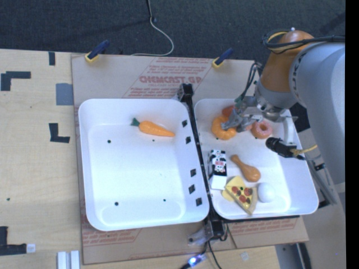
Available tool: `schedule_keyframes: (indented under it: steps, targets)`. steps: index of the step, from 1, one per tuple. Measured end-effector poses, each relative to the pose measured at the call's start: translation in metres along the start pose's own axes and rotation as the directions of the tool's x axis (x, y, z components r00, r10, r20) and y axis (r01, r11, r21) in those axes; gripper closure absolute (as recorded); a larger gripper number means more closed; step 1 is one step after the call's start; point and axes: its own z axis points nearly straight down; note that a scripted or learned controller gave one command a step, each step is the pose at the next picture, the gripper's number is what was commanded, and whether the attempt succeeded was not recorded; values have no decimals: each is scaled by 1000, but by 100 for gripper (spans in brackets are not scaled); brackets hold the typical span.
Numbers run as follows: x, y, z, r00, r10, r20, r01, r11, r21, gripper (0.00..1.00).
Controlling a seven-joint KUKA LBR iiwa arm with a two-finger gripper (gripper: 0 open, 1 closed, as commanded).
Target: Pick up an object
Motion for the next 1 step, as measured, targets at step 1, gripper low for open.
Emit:
schedule_keyframes:
  steps: [1]
  targets:
    - [86,-8,-76,1000,-6,12,6,1000,-3,100]
